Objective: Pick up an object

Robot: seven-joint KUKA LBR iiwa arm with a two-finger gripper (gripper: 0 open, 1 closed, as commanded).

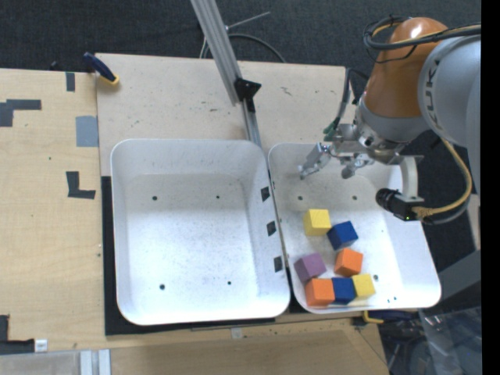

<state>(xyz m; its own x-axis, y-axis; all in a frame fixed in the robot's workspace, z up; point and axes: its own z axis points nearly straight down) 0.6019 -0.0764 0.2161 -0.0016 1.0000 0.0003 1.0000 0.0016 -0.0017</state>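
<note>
1. Grey KUKA arm w/ orange band (406,61) reached in from the right, wrist over the far end of the right shallow white plastic bin (414,276).
2. Left shallow white plastic bin (133,233) sat beside it, rims touching or nearly so.
3. Two-finger metal gripper (328,161) hung above the right bin's far part; nothing seen between its fingers. Whether they were spread or closed: can't tell, too small and cluttered.
4. Step, by my read: approach, pre-grasp. No pick made yet.
5. Candidate objs were all in the right bin's near half: yellow foam cube (317,221) closest to the gripper, blue foam cube (342,234) just beside it, then orange foam cube (348,261) and purple foam cube (309,266).
6. Next move likely needs travel toward the near end, then a descent straddling the yellow cube.
7. Orientation: cube, so no real long axis; its faces sat about square to the bin walls, maybe slightly turned.
</note>
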